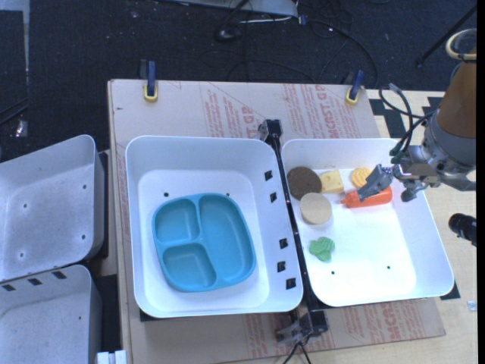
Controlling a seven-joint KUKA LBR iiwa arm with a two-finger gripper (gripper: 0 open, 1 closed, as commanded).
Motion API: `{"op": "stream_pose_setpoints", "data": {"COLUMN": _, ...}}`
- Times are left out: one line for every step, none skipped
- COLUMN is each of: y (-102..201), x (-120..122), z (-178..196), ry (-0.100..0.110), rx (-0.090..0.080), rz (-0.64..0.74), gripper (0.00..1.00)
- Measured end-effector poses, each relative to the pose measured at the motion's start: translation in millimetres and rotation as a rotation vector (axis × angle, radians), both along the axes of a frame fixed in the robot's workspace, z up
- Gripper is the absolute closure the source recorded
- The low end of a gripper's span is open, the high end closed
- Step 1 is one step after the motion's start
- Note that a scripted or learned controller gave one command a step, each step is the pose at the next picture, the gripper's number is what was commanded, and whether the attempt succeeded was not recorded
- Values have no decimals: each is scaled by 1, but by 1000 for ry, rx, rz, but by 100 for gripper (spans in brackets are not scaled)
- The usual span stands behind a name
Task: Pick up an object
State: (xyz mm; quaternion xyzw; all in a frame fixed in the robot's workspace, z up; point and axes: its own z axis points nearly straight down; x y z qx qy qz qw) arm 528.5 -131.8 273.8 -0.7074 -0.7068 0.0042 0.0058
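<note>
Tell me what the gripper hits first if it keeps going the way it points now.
Most likely the orange toy: the gripper points down-left, its tips right over it. Depth is unclear from this slanted view.

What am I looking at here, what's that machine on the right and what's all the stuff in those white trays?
This is one picture from a camera fixed above a workbench, looking down at a slant. The machine coming in from the right is a robot arm, grey with an orange band; its tool is the grasping part, meant to pick something up. It hovers right at an orange carrot-shaped toy; I can't tell whether it grips it. On the bench sit two shallow white bins. The left bin holds a blue divided plate. The right bin holds toy foods: a brown disc, a yellow block, an orange-yellow piece, a tan round piece and a green piece.
</note>
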Motion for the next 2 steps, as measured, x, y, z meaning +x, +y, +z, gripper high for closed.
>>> {"op": "stream_pose_setpoints", "data": {"y": 0, "x": 2, "z": 5, "ry": -9, "rx": -2, "rz": 2, "gripper": 0}}
{"op": "stream_pose_setpoints", "data": {"y": 5, "x": -6, "z": -47, "ry": -4, "rx": 0, "rz": 1, "gripper": 0}}
